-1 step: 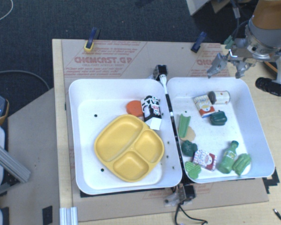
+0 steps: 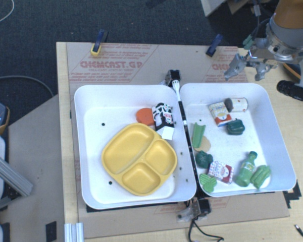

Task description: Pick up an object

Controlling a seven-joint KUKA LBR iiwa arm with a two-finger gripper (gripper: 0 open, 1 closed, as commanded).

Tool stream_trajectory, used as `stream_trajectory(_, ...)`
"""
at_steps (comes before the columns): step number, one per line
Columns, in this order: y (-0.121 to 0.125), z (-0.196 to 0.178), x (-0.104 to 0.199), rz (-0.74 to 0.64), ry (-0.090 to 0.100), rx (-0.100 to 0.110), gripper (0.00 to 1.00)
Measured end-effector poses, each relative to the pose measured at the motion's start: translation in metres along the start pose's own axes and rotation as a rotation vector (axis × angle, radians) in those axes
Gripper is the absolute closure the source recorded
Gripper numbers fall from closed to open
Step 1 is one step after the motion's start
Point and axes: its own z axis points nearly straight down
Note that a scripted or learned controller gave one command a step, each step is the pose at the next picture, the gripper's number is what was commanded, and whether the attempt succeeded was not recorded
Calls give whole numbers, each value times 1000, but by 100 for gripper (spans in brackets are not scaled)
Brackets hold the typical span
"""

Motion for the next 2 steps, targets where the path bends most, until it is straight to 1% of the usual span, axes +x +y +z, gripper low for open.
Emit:
stream_trajectory(1,5,44,-2,0,1,5,0)
stream_trajectory(2,2,97,-11,1,1,6,0)
